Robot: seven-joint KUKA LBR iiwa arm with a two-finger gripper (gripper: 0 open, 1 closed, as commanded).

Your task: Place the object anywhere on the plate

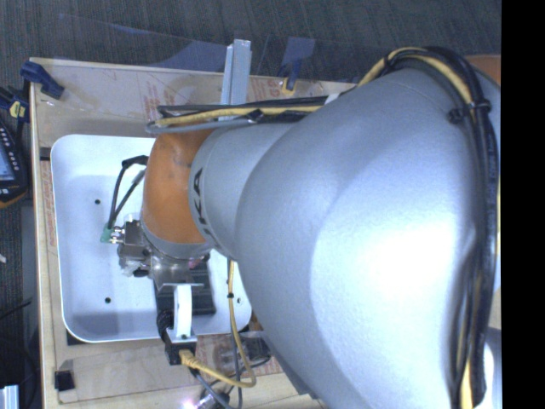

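My grey arm with its orange band [170,186] reaches far over the left white bin [81,228] and covers much of the view. The gripper [136,250] hangs below the wrist over the middle of that bin, seen from above, with its metal body and green connector showing. The arm hides whatever lies beneath it and to its right. The bare part of the bin floor on the left shows just a few small dark dots.
The wooden bench frame [102,83] runs around the bin. A blue clamp [38,79] sits at the back left corner. Yellow cables [221,369] hang by the front edge. A dark device [8,164] lies off the bench at the left.
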